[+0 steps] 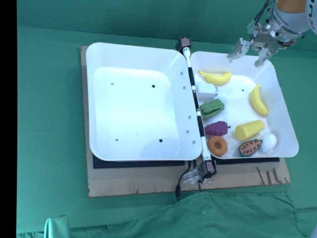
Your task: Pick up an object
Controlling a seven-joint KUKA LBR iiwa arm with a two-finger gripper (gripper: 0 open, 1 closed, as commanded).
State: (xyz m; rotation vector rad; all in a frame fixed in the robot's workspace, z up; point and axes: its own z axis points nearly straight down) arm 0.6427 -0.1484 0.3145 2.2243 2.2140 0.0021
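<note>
Green cloth covers the counter (pixel 49 108). The right bin (pixel 282 90) holds two bananas (pixel 216 77), a doughnut (pixel 217 146) and other toy foods. The gripper (pixel 250 53) hangs released above its far rim, grasping nothing.

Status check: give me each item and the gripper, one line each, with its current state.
gripper: open, holding nothing, above right bin's far edge
bananas: lying flat in right bin
green vegetable: lying flat
donut: flat, near corner
egg: resting beside watermelon slice
left bin: level
</note>
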